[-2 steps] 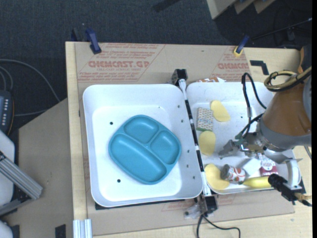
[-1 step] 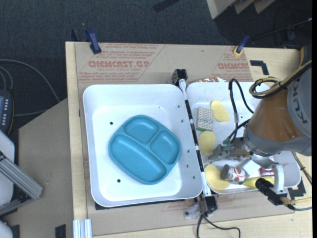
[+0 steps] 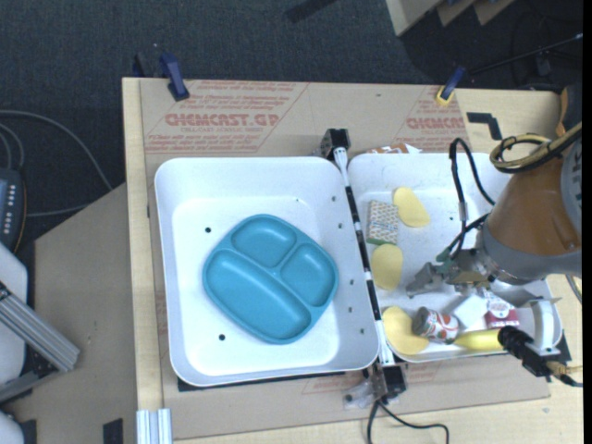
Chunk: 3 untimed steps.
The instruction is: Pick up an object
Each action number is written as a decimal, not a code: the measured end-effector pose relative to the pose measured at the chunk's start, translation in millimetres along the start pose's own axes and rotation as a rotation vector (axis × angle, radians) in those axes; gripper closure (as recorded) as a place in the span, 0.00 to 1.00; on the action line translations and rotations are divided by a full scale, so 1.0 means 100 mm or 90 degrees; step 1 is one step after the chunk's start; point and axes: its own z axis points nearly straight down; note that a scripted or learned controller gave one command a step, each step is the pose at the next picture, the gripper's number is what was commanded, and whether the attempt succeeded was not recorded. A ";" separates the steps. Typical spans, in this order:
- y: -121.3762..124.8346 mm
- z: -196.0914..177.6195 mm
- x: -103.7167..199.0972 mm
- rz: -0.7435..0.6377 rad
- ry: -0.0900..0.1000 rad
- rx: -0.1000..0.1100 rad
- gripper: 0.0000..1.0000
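The tabletop (image 3: 231, 118) carries 2 white bins side by side. The left bin (image 3: 176, 202) holds a blue divided plate (image 3: 269, 277) with 3 compartments, lying flat near the bin's middle and turned at an angle to the walls.

The right bin (image 3: 425, 163) holds the small things. A yellow oval piece (image 3: 410, 206) lies toward the far side, with a checkered packet (image 3: 383, 220) just beside it on the left, against the wall shared with the other bin. Nearer the camera along that wall sits a second yellow piece (image 3: 387, 265). At the near edge there is a yellow cup (image 3: 400, 332), a red and white can (image 3: 437, 323) lying on its side next to it, a banana (image 3: 474, 340) along the near wall, and another red and white item (image 3: 500, 315) to the right.

The arm (image 3: 536, 229) reaches in from the right over this bin. The hand (image 3: 444, 277) hangs low above the can and the near-side clutter; whether it is open or closed I cannot tell, and nothing can be made out in its grip.
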 end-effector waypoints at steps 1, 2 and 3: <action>0.00 0.03 0.05 0.000 0.001 0.002 0.00; -0.01 0.15 0.09 0.000 0.002 0.003 0.00; 0.00 -0.07 -0.06 0.000 0.000 0.000 0.00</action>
